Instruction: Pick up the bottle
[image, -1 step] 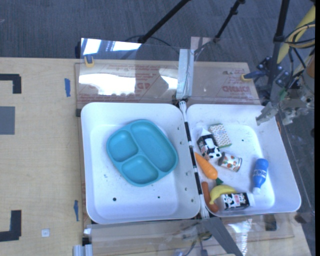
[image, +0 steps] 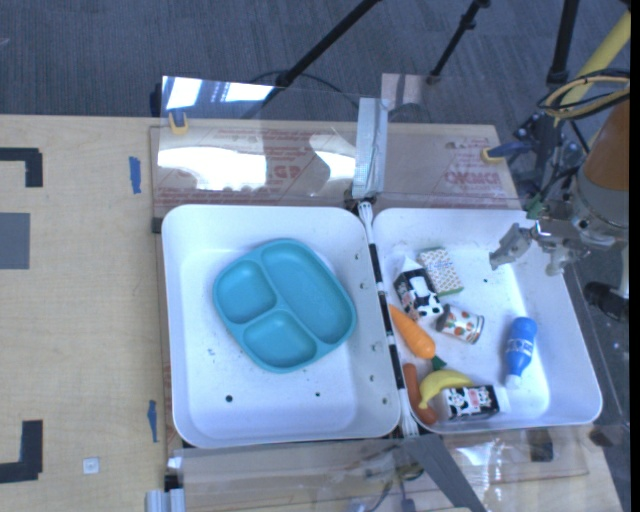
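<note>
On the pale wooden bench, the right shallow white bin (image: 560, 395) holds a blue plastic bottle (image: 518, 347) at four o'clock; the grey two-finger gripper (image: 528, 253) hovers open at one o'clock.

The grey arm reached in from the right edge, its orange band showing above the wrist, and its gripper (image: 530, 250) hung with its two fingers (image: 503, 252) spread apart, nothing between them.
</note>
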